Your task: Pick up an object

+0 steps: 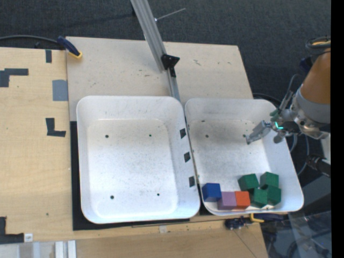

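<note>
The gripper (264,133) is seen over the right bin (226,117), near that bin's right wall, well apart from the objs clustered at the bin's front edge. Two grey fingers (253,135) are spread apart w/ nothing between them; no obj is held. The step in hand is judged to be the approach: the pick itself is not yet made.

The candidate objs are packed in the right bin's front-right corner: a blue block (211,191) nearest the divider, then a purple block (228,199), an orange block (242,198), and several green blocks (260,188) bunched toward the corner, some touching. For the next move, the gripper would need to be brought toward the bench's front edge and lowered over one block. The blue block is prob. the easiest, since it sits slightly apart at the row's end; the green ones are crowded, so a neighbour could be nudged or the fingers blocked.

The left bin (134,160) is scuffed w/ grey marks. Both bins rest on a pale wooden bench (118,63), w/ a metal rail (150,26) crossing at the back. Dark carpet (242,15) is seen beyond the bench.
</note>
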{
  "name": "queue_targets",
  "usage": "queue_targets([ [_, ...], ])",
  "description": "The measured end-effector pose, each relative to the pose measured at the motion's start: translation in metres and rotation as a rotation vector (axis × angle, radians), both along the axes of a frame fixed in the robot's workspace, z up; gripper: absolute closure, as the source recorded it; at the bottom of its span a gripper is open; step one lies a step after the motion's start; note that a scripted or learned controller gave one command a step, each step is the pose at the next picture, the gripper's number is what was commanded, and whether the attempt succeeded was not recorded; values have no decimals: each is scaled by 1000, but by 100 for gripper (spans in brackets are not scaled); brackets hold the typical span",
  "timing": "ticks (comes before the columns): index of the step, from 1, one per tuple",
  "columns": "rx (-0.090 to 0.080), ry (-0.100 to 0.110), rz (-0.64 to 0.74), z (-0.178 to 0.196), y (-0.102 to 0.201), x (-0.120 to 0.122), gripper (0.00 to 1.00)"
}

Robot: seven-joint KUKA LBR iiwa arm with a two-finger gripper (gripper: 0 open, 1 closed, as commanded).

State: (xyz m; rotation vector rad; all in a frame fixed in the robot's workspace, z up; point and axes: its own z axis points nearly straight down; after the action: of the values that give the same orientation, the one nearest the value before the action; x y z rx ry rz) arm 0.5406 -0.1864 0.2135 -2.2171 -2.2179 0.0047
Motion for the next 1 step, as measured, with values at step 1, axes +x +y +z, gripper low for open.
queue_targets([
  [1, -1, -5, 2, 3, 0, 1, 0],
])
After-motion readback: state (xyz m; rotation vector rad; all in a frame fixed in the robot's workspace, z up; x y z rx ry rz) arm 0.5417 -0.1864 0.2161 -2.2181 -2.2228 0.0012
